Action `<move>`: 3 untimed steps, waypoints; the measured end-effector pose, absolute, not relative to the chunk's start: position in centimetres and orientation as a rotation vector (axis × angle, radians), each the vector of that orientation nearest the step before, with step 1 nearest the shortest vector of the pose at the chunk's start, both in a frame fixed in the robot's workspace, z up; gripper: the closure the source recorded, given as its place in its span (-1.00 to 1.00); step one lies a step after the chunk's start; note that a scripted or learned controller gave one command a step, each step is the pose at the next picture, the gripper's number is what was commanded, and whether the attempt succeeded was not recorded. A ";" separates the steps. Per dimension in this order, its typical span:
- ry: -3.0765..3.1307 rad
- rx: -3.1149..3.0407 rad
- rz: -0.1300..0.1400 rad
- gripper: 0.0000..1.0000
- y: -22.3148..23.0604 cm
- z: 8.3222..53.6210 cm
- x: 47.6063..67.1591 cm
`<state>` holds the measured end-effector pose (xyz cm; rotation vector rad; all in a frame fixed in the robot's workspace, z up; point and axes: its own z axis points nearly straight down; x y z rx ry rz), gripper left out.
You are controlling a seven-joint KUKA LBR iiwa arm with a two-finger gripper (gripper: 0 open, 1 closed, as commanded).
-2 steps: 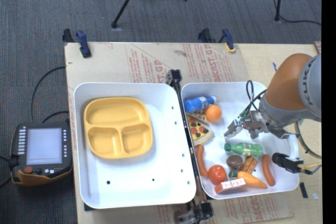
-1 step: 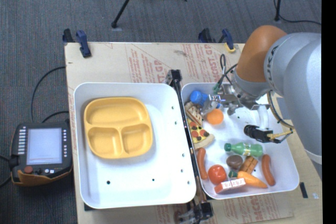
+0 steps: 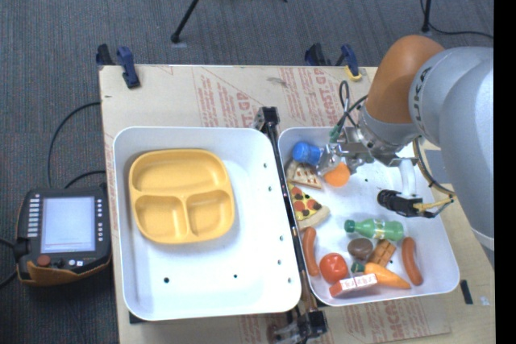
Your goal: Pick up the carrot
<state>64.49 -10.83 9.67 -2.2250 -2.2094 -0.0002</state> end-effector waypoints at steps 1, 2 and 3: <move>-2.171 -2.275 -0.016 1.00 -1.0 19.3 64.7; -2.079 -2.344 0.004 1.00 8.2 18.6 59.7; -2.043 -2.376 0.010 1.00 13.6 17.8 56.4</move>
